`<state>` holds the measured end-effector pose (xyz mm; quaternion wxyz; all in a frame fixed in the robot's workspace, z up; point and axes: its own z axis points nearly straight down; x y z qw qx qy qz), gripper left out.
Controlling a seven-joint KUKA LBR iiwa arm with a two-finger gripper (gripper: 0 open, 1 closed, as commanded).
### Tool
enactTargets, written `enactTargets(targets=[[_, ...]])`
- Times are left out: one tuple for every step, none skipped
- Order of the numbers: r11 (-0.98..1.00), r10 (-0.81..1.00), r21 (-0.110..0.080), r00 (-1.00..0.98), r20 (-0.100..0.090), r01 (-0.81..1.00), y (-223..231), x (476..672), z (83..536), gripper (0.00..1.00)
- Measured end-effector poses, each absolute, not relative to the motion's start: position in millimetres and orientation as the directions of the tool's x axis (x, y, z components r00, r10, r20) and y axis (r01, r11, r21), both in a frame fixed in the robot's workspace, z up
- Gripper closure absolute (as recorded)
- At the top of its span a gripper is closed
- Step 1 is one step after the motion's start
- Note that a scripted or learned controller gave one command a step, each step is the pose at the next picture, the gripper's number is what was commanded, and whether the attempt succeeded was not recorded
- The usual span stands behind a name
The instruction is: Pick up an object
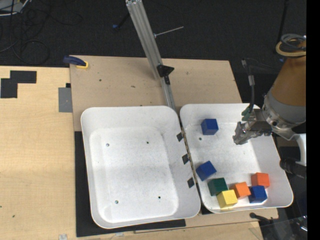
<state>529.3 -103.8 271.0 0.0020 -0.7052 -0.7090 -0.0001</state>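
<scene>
Arm enters from the right; orange band above the wrist. Gripper [242, 135] sits over the right bin [280, 196], upper right area, above bare floor. Whether its jaws are apart or closed cannot be told from this view; nothing is seen between them.

Right bin contents: blue cube [209, 126] near the top, left of the gripper and apart from it; second blue cube [205, 170] by the left wall; a cluster at the front: green cube [217, 185], yellow cube [227, 198], orange cube [242, 189], red cube [260, 179], small blue cube [258, 194].

Left bin [95, 134]: white.

No legible writing, labels or brands.
</scene>
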Motion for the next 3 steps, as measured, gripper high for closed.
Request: enactTargets(targets=[[0.004,1.0,-0.004,-0.004,0.003,1.0,-50,533.8,252,1.0],[0.005,1.0,-0.004,-0.005,0.002,1.0,11,543.4,248,1.0],[0.004,1.0,-0.003,-0.004,0.002,1.0,64,546.4,252,1.0]])
